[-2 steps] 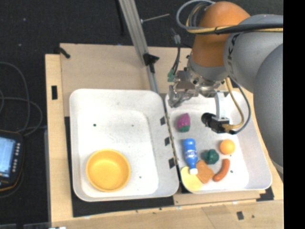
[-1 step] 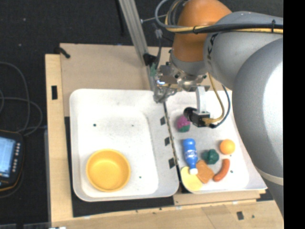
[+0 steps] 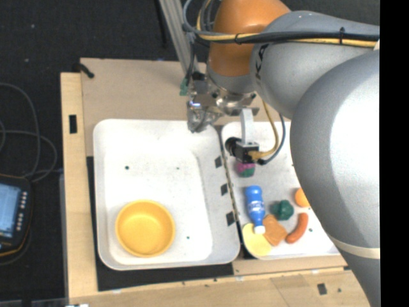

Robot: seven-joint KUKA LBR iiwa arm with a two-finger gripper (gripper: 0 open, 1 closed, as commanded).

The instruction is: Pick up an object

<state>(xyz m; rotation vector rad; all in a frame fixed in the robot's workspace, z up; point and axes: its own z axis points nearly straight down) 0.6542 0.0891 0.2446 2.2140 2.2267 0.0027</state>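
Saw yellow bowl (image 3: 145, 228) upright in left bin (image 3: 108, 171), near front | blue bottle (image 3: 255, 204) flat in right bin (image 3: 276, 185), white cap frontward | red sausage (image 3: 297, 228), orange wedge (image 3: 275, 230), green lump (image 3: 281, 208) beside it

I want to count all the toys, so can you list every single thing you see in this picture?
left bin: 1, white, on the bench
right bin: 1, white, beside the left bin
bowl: 1, yellow, near end of the left bin
bottle: 1, blue with a white cap, right bin
small toy: 1, purple and green, far end of the right bin
lump: 1, dark green, right bin
round piece: 1, orange, right bin, partly hidden by the arm
sausage shape: 1, red-orange, right bin
wedge: 1, orange, right bin
disc: 1, pale yellow, near rim of the right bin
bench: 1, tan
screen device: 1, dark, left edge
arm: 1, grey with orange band, from the right
pincer: 1, metal, over the bins' far edge
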